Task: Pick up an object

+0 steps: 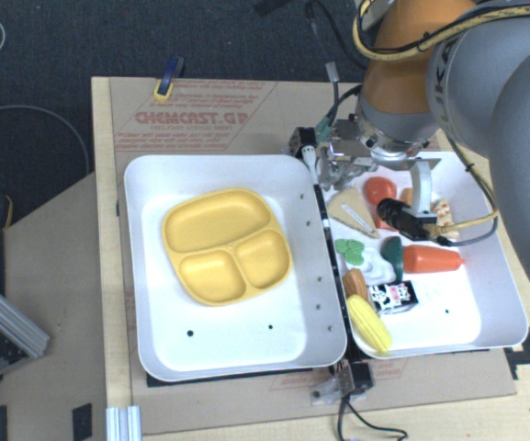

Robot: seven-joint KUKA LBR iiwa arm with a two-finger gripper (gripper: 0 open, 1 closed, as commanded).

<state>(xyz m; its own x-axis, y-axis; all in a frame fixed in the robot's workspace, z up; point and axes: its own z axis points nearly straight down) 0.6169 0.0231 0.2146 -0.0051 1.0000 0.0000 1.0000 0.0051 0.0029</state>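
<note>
- The gripper [335, 165] is seen over the far left corner of the right bin [462, 315], close to the wall shared with the left bin [246, 343].
- Whether the gripper is wide or narrow cannot be told, and nothing is seen held in it.
- The objects to be picked are gathered in the left half of the right bin.
- A pale wedge [352, 214] is laid just on the near side of the gripper, beside the bin's left wall.
- A red rounded piece [379, 191] is found just to the right of the wedge, toward the far wall.
- A toy carrot [432, 259] is laid on its side near the middle of the bin, its green top pointed left.
- A green leafy piece [349, 249] is placed by the left wall, between the wedge and a brown sausage [355, 284].
- A yellow corn cob [368, 325] is laid in the near left corner, its far end touching the sausage.
- A small black-and-white patterned piece [394, 295] is set just right of the cob.
- A yellow three-compartment plate [223, 244] is set upright in the middle of the left bin.
</note>
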